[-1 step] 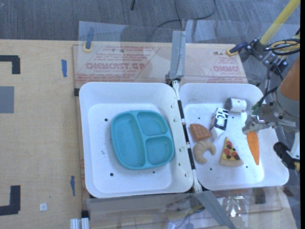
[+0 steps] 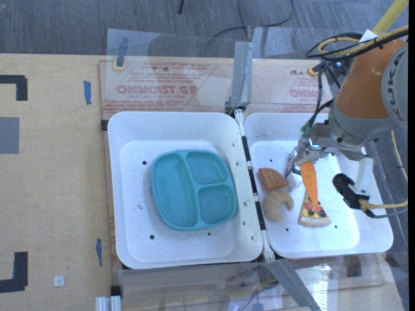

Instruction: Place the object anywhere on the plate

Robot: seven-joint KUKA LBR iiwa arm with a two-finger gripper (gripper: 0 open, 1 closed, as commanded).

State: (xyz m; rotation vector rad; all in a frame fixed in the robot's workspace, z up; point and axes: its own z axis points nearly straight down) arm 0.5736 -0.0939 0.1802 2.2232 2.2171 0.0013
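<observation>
Since the task names no particular object, the pizza slice point(image 2: 312, 199) looks the likeliest pick, because the gripper point(image 2: 301, 161) hangs right over its narrow orange tip in the right bin point(image 2: 373, 238); whether the jaws are apart or together on that tip I cannot tell from this slanted view. The slice lies flat, its tip pointing up toward the gripper and its wide end with the toppings toward the near rim. It looks like a light, stiff toy, probably smooth plastic and so a little slippery; I would take it across the narrow half, where the two sides are close enough to pinch. Just to its left in the same bin lie a croissant point(image 2: 277, 206) and a brown bread-like piece point(image 2: 272, 178), touching or nearly so. The left bin point(image 2: 130, 238) holds the teal plate point(image 2: 193, 188), whose three compartments are bare.
</observation>
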